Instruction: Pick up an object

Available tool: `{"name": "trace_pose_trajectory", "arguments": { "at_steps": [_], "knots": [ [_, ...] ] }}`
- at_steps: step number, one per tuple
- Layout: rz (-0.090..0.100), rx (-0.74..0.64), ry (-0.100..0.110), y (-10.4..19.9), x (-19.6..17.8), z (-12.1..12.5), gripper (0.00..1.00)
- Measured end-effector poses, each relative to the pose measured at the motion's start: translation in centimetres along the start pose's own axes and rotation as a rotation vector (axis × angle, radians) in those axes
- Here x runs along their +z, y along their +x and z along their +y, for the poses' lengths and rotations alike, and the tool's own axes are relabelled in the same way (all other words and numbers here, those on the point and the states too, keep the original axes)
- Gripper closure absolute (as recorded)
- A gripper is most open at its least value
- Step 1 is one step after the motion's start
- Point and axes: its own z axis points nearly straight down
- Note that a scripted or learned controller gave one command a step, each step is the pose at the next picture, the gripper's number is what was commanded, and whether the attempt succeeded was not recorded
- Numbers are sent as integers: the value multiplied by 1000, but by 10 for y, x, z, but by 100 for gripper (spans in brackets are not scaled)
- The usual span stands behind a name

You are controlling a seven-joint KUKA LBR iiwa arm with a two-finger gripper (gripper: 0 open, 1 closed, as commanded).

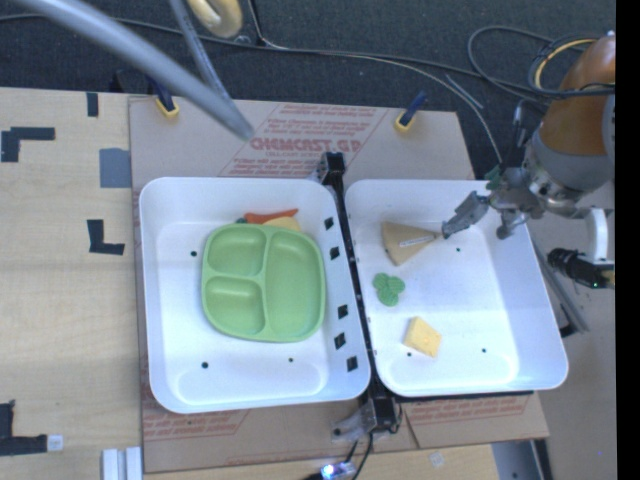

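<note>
In the right bin lie a tan wedge, a small green leafy piece and a yellow block. My gripper hovers over the bin's back right part, just right of the wedge. It is open, and one dark fingertip is close to the wedge's pointed end. Nothing sits between the fingers.
The left bin holds a green divided plate, with an orange strip and a pale yellow piece tucked behind it. A black divider clip row runs between the bins. Cables trail behind the bench.
</note>
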Motion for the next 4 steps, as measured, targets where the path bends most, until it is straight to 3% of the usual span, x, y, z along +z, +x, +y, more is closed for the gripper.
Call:
{"name": "trace_pose_trajectory", "arguments": {
  "at_steps": [1,4],
  "knots": [
    [-2,-3,-13,0,-8,3,0],
    [-6,-4,-14,-6,129,1,0]
  ]
}}
